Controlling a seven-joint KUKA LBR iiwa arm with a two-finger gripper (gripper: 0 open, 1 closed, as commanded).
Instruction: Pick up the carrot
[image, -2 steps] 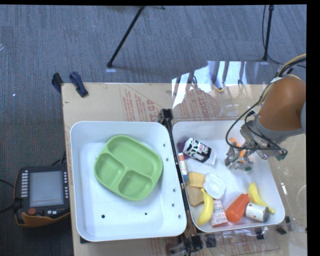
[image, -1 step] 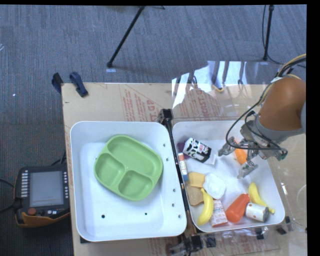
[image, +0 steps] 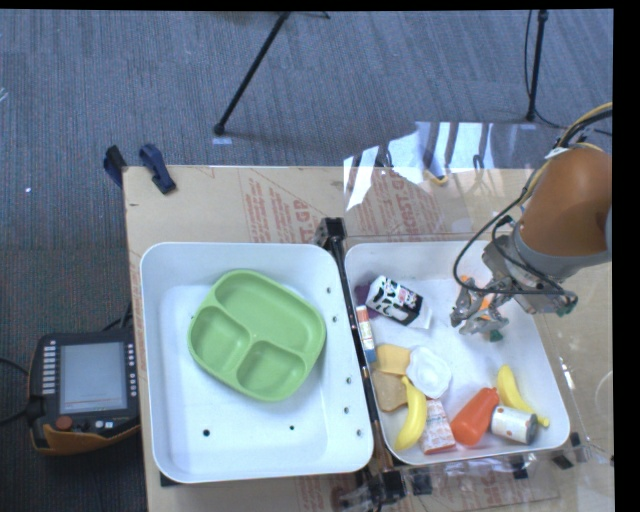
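1. Plate: one green three-compartment plastic plate (image: 257, 335) lies in the left white bin (image: 160, 400).
2. Right white bin (image: 552, 375) holds two yellow bananas (image: 411, 421) (image: 514, 388) and one carton.
3. One orange carrot (image: 474, 417) lies near its front edge, long axis slanting, upper end pointing up-right.
4. Gripper (image: 480, 318) hovers above; I cannot tell its opening.
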